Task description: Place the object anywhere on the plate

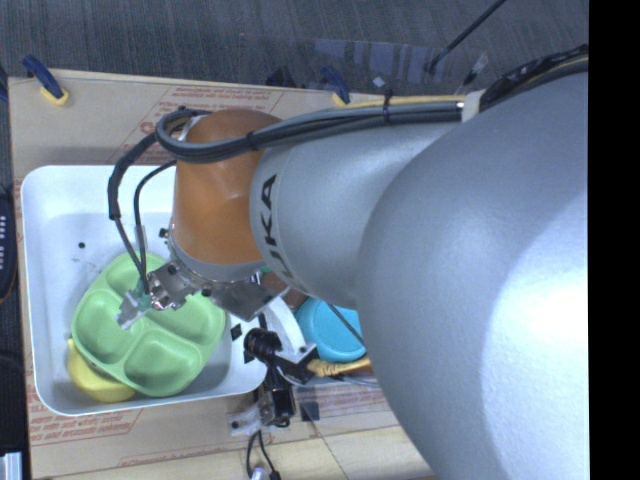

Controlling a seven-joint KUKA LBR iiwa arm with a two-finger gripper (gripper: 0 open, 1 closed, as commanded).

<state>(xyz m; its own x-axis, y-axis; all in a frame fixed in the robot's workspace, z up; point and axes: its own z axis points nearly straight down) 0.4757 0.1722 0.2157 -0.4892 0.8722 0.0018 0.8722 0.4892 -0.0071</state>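
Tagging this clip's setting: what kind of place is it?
Likely a robot lab test bench: a big grey arm reaches over a white bin holding a green divided plate, and blue clamps pin a cardboard sheet to the bench.

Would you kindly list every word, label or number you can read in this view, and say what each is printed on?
"KA": dark letters, the visible end of a brand name, on the grey arm just below its orange band.
Red printing along the brown board's edges, above and below the white bin: too small and blurred to read.
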